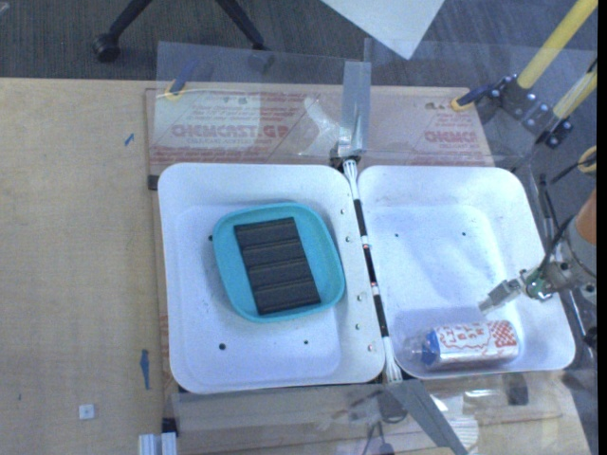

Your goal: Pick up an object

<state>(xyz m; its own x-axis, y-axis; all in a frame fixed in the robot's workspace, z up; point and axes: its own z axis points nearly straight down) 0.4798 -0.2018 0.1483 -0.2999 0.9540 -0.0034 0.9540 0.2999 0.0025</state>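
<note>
A white packet with red print and a blue end [467,341] lies on its side near the front edge of the right bin [427,207]. A teal tray holding a black ridged block [276,263] rests in the middle of the left bin [190,207]. My gripper [507,293] reaches in low from the right, over the right bin's right side. It sits just above and to the right of the packet and does not touch it. Nothing shows in its grasp.
A clear plastic panel with red lettering [228,131] stands behind the bins, with a grey metal post [356,102] at the seam between them. Yellow bars [560,36] cross the far right corner. Wooden bench top spreads out to the left.
</note>
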